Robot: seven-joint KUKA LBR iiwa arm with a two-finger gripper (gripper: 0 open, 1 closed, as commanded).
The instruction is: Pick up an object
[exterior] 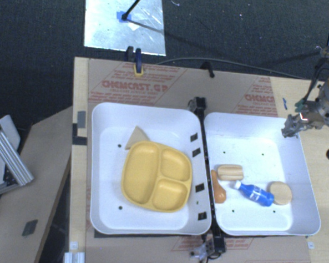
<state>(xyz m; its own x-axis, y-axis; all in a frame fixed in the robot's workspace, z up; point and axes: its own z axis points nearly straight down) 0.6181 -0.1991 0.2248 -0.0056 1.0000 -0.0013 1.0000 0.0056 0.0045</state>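
Inside right bin (264, 141): one blue bottle (254, 193), three tan pieces.

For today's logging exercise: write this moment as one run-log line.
tool: over right bin's far right corner, nothing held | bottle, roll: right bin | yellow tray: left bin

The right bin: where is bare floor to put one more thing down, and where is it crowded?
In the right bin, the back half, from the rear wall down to the bread roll, is bare. A strip along the front wall is also bare. The middle is crowded: the roll, the orange piece, the blue bottle and the round biscuit lie close together.
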